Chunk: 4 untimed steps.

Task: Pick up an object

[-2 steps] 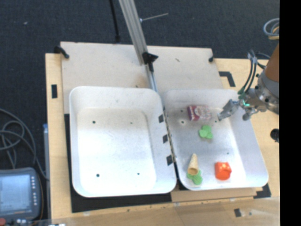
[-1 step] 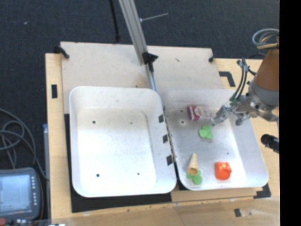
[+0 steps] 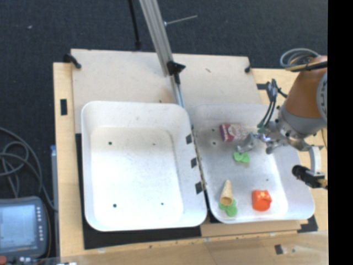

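Observation:
The right bin [image 3: 287,203] holds several small things. A pink and red wrapped piece [image 3: 233,131] lies near its back. A small green piece [image 3: 240,158] sits at the middle. A tan cone on a green base [image 3: 226,195] lies by the front left wall, and an orange block [image 3: 261,200] is to its right. My gripper [image 3: 246,144] hangs low over the bin, just above the green piece and right of the wrapped piece. Nothing shows in its grasp.
The left bin [image 3: 138,164] stands beside the right one, with clips along the shared wall. A slanted metal pole [image 3: 160,37] rises behind the bins. The grey arm with its orange band [image 3: 306,95] covers the right bin's far right side.

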Tool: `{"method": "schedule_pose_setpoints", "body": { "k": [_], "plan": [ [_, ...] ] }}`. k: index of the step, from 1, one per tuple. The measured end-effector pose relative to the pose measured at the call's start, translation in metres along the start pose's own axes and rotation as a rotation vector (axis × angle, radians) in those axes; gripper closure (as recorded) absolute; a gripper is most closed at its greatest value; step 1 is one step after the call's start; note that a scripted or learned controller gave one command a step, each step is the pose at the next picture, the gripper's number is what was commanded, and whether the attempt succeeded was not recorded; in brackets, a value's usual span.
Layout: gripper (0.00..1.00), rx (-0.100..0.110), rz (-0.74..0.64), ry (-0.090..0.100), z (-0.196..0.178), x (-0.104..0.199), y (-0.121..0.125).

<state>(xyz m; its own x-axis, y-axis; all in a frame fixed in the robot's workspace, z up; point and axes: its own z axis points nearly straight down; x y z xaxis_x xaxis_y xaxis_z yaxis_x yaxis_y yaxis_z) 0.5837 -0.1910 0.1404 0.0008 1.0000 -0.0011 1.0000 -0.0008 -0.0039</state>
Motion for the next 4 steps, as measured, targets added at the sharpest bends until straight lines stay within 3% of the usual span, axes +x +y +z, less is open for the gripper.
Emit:
{"method": "schedule_pose_setpoints", "body": {
  "k": [1, 2, 4],
  "plan": [
    [0.0, -0.001, 0.003, 0.0, 0.042, -0.001, 0.0],
    [1.0, -0.009, 0.007, -0.002, 0.028, -0.002, 0.001],
    [1.0, -0.011, -0.003, -0.002, -0.065, -0.005, 0.012]
  ]
}}
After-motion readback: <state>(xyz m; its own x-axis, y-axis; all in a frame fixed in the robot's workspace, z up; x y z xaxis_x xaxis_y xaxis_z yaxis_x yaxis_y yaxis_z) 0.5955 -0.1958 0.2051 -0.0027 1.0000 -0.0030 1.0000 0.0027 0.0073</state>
